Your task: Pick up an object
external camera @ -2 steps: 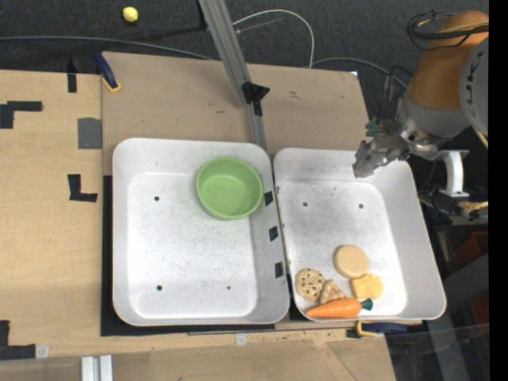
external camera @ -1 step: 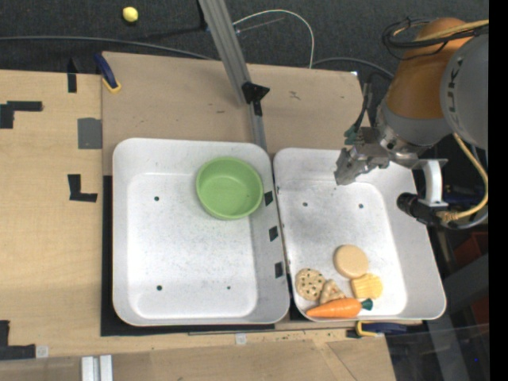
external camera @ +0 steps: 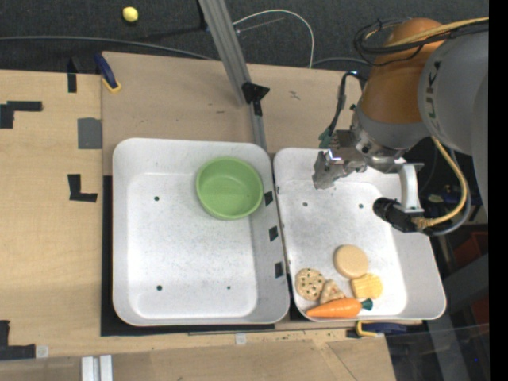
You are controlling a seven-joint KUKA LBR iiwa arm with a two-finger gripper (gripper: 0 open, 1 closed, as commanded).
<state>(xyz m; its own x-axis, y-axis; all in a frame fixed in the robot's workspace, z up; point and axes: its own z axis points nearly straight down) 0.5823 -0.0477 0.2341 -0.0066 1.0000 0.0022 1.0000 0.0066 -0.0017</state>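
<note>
My gripper (external camera: 325, 178) hangs over the back left part of the right bin (external camera: 317, 221), with nothing seen between its fingers. At that bin's front lie a round tan biscuit (external camera: 351, 259), a speckled cookie (external camera: 309, 282), a yellow ridged piece (external camera: 367, 286) and an orange carrot (external camera: 338, 309) along the front wall. A small brown piece (external camera: 331, 292) sits between the cookie and the carrot. All of these are well in front of the gripper. A green bowl (external camera: 228, 187) stands in the back right of the left bin (external camera: 159, 236).
A slanted grey pole (external camera: 226, 42) rises behind the bins and meets the bench near their shared edge. Black and yellow cables (external camera: 432, 213) hang from the arm's wrist over the right bin's right wall. A yellow ball (external camera: 130, 13) lies on the dark floor far back.
</note>
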